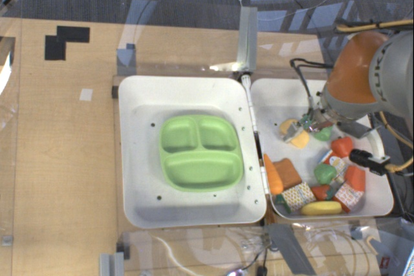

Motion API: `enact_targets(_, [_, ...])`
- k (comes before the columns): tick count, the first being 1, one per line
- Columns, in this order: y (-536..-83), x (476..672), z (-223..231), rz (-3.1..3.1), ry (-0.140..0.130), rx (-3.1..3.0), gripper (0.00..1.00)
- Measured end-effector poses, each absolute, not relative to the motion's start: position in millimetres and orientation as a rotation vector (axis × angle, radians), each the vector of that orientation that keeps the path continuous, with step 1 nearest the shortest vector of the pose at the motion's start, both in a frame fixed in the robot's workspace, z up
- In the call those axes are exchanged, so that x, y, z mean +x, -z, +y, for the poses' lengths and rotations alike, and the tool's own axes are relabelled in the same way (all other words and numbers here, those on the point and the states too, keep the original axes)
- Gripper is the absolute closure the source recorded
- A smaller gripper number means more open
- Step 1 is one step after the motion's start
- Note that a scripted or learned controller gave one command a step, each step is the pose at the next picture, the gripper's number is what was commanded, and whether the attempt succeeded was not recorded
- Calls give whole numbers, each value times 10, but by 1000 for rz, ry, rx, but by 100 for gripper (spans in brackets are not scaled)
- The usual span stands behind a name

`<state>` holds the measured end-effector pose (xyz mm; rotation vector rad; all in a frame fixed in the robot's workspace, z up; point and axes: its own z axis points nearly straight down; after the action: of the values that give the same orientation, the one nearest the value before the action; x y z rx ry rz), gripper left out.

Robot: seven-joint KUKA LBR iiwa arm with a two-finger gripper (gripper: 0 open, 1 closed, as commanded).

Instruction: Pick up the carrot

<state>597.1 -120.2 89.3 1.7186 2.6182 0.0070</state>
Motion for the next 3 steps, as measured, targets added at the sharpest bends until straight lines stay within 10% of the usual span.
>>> enact_targets(2, [-1130, 6017, -1185, 2610, -18, 1712, 100])
enact_targets(3, [-1861, 5711, -769, 2496, -6, 1899, 100])
